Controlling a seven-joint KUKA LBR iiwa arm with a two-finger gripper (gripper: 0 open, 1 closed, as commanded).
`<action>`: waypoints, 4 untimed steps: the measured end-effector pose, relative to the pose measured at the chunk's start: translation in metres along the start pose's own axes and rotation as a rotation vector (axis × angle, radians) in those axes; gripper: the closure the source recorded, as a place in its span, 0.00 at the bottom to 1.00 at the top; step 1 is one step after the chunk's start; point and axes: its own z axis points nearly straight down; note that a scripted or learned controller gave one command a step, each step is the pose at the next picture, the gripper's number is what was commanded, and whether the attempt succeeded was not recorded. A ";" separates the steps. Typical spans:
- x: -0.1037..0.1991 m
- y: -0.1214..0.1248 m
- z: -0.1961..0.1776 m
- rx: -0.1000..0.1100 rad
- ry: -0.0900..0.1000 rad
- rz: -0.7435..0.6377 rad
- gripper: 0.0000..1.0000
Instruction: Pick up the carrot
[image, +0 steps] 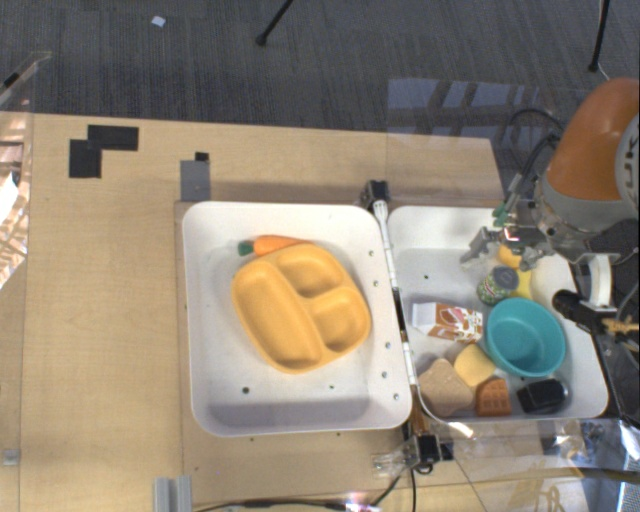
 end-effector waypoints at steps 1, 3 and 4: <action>-0.077 0.055 0.032 -0.002 -0.005 -0.156 0.00; -0.079 0.081 0.089 -0.013 -0.004 -0.148 1.00; 0.005 0.078 0.102 -0.005 0.001 -0.182 1.00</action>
